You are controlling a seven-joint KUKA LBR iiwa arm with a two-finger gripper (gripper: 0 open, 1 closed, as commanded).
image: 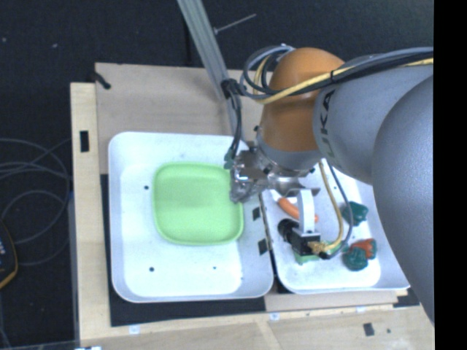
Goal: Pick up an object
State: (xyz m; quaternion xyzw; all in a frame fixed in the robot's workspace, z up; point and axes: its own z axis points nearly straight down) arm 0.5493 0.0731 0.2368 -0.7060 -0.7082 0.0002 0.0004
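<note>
- gripper [241,188] at right edge of green plate [195,204], over it; grip state: can't tell
- plate lies flat in left bin [131,217]
- orange carrot-like piece [289,208] just right of plate, in right bin [379,272]

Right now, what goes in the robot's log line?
arm: over bin divider | gripper: at green plate edge | left bin: plate | nothing seen held

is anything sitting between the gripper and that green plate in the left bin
Nothing visible does. The gripper sits at the right edge of the green plate in the left bin, with no other object between them. The small toys lie in the right bin.
</note>
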